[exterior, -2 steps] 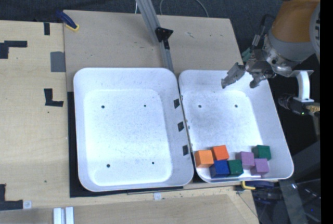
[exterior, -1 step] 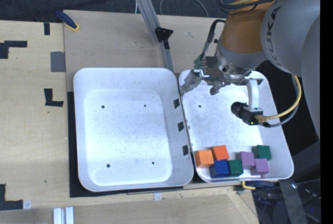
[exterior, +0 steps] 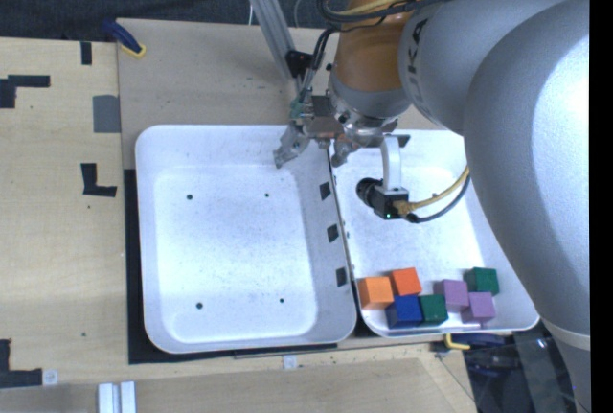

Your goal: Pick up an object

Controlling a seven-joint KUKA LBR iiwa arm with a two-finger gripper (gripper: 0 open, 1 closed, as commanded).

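We see our gripper [exterior: 311,150] with fingers apart and empty over the divider [exterior: 330,210], far from the blocks [exterior: 426,296] we must pick.

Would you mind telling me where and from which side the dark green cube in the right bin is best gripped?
Come from above and close on the dark green cube across its free near and far faces. It sits at the cluster's edge, but a purple cube crowds its left side.

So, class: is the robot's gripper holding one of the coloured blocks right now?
No. The gripper hangs open at the bins' far edge with nothing between its fingers; the blocks lie clustered in the right bin's near corner.
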